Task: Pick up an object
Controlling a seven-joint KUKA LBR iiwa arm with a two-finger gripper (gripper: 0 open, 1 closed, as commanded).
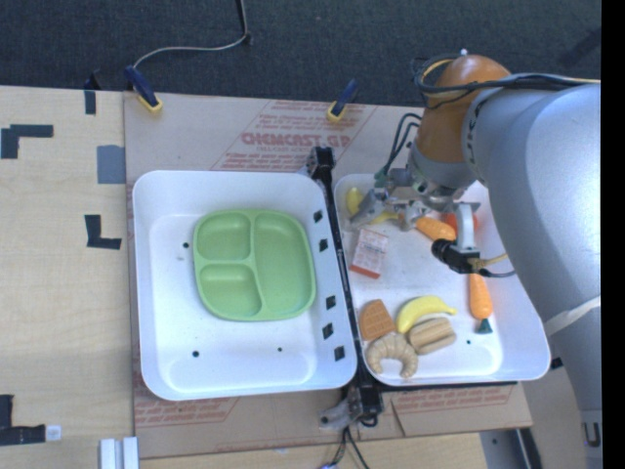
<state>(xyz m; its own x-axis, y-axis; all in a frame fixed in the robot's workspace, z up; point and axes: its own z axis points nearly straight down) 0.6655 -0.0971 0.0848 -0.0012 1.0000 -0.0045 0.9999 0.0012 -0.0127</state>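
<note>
— Objects? Where, left to right?
— Left bin holds a green tray. Right bin's near edge: bread slice, croissant, banana.
— And the gripper?
— Low at that bin's far-left corner; whether it grips anything, I cannot tell.

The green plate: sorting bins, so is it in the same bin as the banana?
No. The green plate lies in the left bin, while the banana lies in the right bin.
</note>
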